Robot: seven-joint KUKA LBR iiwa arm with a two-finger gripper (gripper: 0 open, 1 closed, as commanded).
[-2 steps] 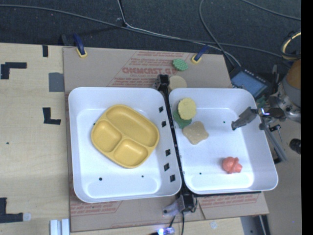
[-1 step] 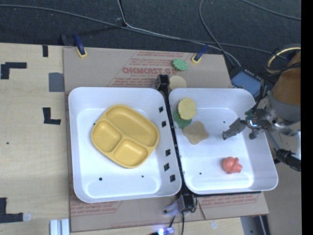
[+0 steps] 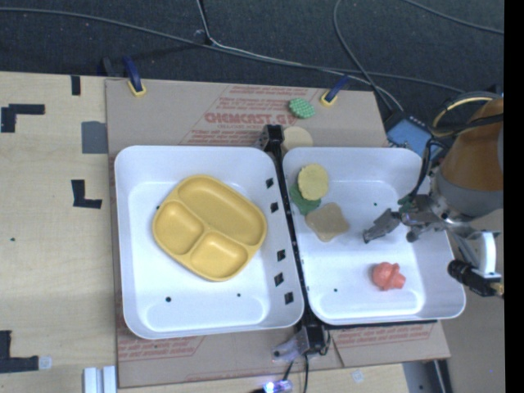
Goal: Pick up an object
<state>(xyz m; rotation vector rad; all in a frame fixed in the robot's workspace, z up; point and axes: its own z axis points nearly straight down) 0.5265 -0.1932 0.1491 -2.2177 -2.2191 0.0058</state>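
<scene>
Red toy (image 3: 388, 276) lies upright-lobed, axis indistinct.

This looked like a robotics lab. Loose cables (image 3: 270, 56) trailed over dark carpet (image 3: 246, 6). Cardboard (image 3: 237, 113) was clamped to the counter (image 3: 49, 219) under two white bins (image 3: 131, 219).

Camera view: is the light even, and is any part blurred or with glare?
Camera view: light is soft and even, no strong glare on the white bins; the yellow tray is sharp with a faint shadow; the gripper and the orange-banded arm look slightly blurred.
</scene>
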